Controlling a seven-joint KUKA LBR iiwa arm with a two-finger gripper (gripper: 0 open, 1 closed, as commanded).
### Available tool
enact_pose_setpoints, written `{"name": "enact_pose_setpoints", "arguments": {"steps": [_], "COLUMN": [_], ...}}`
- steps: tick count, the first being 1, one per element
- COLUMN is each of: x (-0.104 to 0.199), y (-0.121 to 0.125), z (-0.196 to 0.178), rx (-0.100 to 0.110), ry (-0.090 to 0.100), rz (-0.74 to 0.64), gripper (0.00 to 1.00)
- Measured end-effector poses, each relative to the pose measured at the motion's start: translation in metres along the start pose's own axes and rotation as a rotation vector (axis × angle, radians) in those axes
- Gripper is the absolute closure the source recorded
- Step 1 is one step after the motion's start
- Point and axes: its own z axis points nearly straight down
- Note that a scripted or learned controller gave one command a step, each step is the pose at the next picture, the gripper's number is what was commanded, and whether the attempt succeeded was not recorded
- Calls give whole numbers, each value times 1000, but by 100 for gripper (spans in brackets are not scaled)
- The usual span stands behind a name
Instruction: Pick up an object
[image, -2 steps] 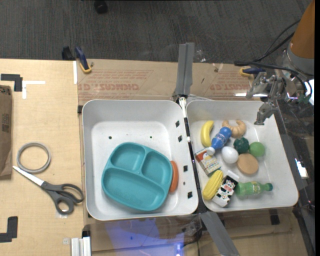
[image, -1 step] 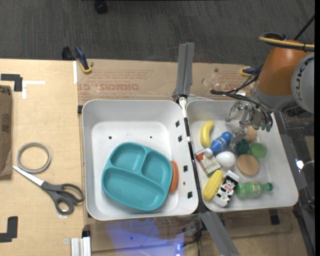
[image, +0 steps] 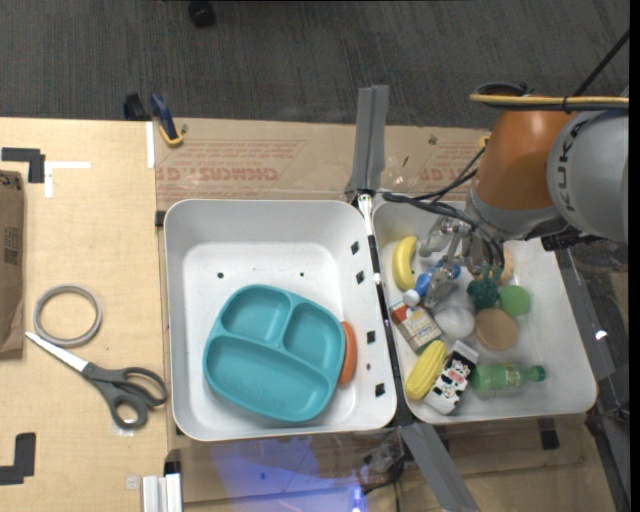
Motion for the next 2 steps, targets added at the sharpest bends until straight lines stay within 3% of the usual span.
{"name": "enact_pose_setpoints", "arguments": {"steps": [1, 2], "x": [20, 82], "y": [-3, -59], "z": [1, 2], "rx": [-1, -4], "ry": [5, 5], "rz": [28, -28], "gripper": [0, 0]}}
